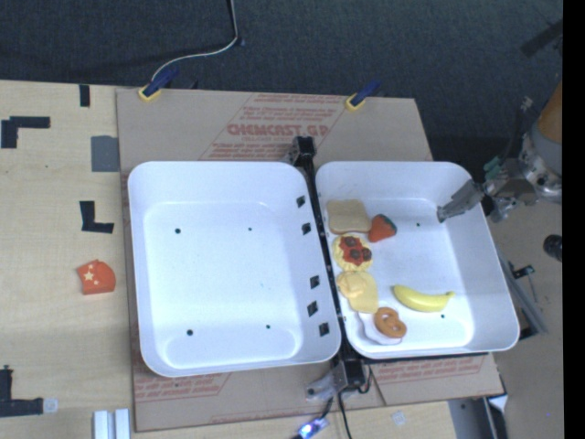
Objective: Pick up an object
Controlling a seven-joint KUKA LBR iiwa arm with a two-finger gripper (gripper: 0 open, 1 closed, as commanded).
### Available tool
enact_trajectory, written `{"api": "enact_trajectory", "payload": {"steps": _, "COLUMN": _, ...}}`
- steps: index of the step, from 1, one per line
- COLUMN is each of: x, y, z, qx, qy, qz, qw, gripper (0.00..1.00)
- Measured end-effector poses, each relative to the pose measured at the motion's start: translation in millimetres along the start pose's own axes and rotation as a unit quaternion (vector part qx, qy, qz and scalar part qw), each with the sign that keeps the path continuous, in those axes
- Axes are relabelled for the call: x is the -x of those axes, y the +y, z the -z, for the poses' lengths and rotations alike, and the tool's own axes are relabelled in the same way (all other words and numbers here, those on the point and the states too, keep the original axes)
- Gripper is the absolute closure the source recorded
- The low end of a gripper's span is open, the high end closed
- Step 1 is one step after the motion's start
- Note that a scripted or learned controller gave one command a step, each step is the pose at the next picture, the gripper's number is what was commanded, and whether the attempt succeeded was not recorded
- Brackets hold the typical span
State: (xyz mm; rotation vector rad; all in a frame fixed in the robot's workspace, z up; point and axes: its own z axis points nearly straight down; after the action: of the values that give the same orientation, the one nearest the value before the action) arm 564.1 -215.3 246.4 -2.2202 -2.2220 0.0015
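1. Two shallow white plastic bins sit side by side on cardboard: left bin [219, 337], right bin [457, 245]. Both have rounded corners and smooth, glossy walls.
2. The toy food is grouped along the right bin's left wall: a flat tan bread slice [347, 215], a red strawberry [382, 228], a round pizza piece [354, 252], a pale yellow lumpy piece [357, 290], a curved smooth banana [421, 297] and a ring doughnut [389, 322].
3. The gripper [454, 207] hangs over the right bin's upper right corner, slanted down-left. Jaw state: cannot tell.
4. Nothing is seen between the jaws. The strawberry is the closest item, to the gripper's left, well apart.
5. An orange-red block [97, 277] lies on the bench, left of the bins.
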Motion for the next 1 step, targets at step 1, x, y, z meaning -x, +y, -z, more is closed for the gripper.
{"api": "enact_trajectory", "payload": {"steps": 1, "x": -8.4, "y": 61.3, "z": -169.4, "qx": 0.0, "qy": 0.0, "qz": 0.002, "qw": 1.0, "gripper": 0.0}}
